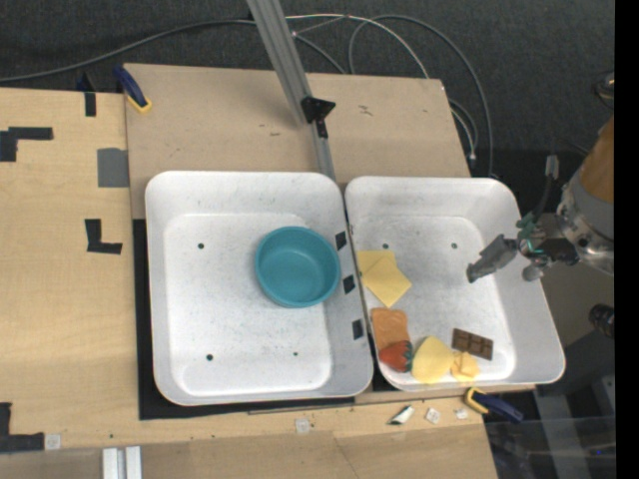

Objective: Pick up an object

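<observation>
Down at the near edge of the tabletop (60, 387) sit a few small white scraps (417, 414) and a yellow-and-blue clip (489, 403), just outside the right bin (499, 203). Inside that bin's near corner, the candidates crowd together: a red piece (395, 355) touching an orange block (389, 323), a yellow lump (433, 360) beside them, a smaller yellow bit (465, 366), and a brown bar (472, 343) just behind it. Farther up, a flat yellow slice (383, 275) lies against the bin's left wall. Over in the left bin (180, 193), a teal bowl (297, 266) sits alone toward the right side.

And the tool (491, 258)? It hangs over the right bin's right side, reaching in from the arm (584, 233), well apart from every item. Nothing sits between its fingers that I can see, but whether they are spread or pressed together, I cannot tell at this angle.

So the score: nothing picked, nothing lifted. By my reading, the whole job is left — choose a target, likely the brown bar as the nearest, come down over it, close and raise.
</observation>
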Controlling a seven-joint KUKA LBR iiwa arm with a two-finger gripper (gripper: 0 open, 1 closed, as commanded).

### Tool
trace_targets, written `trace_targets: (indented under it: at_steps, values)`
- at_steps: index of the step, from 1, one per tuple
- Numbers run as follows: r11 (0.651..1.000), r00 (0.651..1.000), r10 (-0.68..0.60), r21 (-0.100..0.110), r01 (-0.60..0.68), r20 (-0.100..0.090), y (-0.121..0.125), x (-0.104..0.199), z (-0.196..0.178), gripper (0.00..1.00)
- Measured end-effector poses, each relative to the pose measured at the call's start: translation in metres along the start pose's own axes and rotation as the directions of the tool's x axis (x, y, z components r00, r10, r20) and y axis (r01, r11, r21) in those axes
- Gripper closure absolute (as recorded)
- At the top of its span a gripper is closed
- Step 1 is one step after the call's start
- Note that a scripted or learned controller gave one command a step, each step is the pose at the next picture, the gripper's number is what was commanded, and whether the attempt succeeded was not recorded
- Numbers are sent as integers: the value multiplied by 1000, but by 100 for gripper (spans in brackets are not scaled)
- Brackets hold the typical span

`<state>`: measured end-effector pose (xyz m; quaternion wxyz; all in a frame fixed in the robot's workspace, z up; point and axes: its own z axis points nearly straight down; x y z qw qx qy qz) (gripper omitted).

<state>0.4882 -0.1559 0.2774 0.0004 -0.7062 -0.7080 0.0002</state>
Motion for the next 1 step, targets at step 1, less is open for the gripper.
trace_targets:
  at_steps: [1]
  values:
    - [1000, 1000, 0, 0, 0, 0, 0, 0, 0, 0]
